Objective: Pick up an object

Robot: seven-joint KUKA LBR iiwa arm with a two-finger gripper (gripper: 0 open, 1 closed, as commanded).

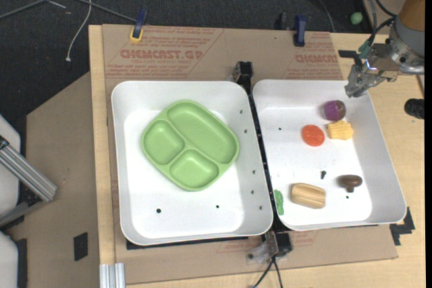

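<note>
The right bin [378,165] holds several small items: a purple round piece [334,109], an orange-red disc [312,135], a yellow corn-like piece [340,131], a tan bread roll [308,195], a brown mushroom-like piece [349,181] and a thin green strip [278,202] by the left wall. My gripper [356,88] hangs over the bin's far right corner, above and to the right of the purple piece. Nothing shows between its fingers.
The left bin [135,212] carries a green divided plate [190,144]. Blue clamps [140,23] [300,30] pin the cardboard base at the back. Cables run across the dark floor at the far left, and a cardboard box sits at the top right.
</note>
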